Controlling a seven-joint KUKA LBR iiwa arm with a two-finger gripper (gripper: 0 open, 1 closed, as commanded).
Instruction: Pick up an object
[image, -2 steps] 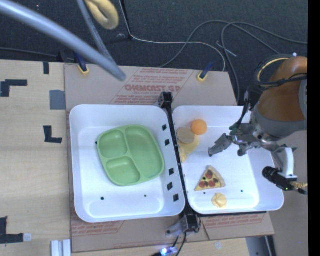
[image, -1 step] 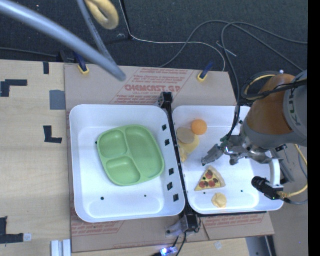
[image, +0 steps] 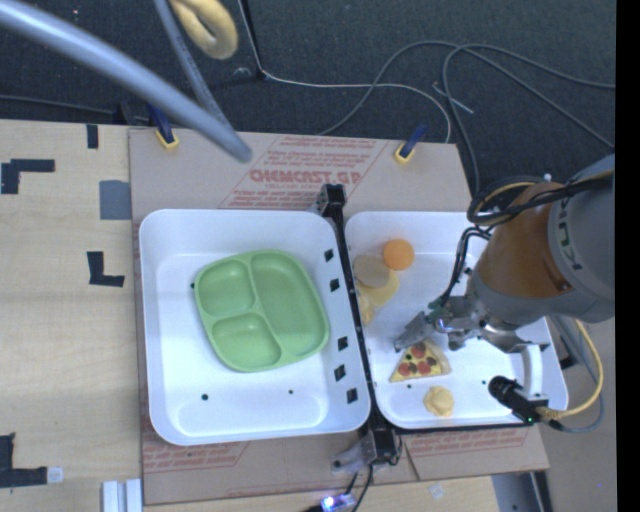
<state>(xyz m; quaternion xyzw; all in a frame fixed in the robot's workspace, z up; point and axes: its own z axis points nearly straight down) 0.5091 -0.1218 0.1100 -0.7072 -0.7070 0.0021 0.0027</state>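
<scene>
Two white bins (image: 160, 300) sit side by side on my bench, a green plate (image: 262, 310) in the left one. My gripper (image: 425, 330) hangs over the right bin just above the pizza slice (image: 420, 364); I cannot tell its state.

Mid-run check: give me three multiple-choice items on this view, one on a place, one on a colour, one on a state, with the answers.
1. Where does the green tray lie?
A. in the left bin
B. in the right bin
C. on the cardboard outside both bins

2. What colour is the ball in the right bin?
A. blue
B. orange
C. purple

3. How does the pizza slice lie?
A. flat on the bin floor
B. on the green tray
C. stacked on the ball

Answers: 1 A, the tray rests on the left bin's floor. 2 B, the ball near the divider is orange. 3 A, the slice lies flat just below the gripper.
</scene>
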